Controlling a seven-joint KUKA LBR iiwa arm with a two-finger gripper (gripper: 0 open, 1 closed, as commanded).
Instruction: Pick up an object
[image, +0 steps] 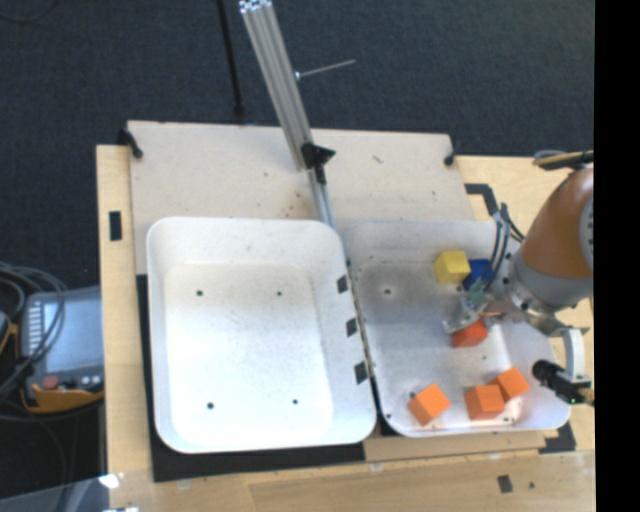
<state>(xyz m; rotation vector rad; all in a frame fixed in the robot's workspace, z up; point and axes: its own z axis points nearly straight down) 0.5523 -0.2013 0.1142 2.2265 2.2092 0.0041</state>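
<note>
Two shallow white plastic bins sit side by side on the pale wooden desk (115, 300): the left bin (250, 240) and the right bin (400, 260). Six small pieces lie in the right bin: three orange blocks (431, 403) (485, 401) (513, 382) along its near wall, one yellow cube (451, 266), one blue block (478, 272) beside it, and one red-orange rounded piece (469, 334). The grey arm's tool (468, 312) hangs directly over the red-orange piece, touching or just above it; whether it grips anything cannot be told.
</note>
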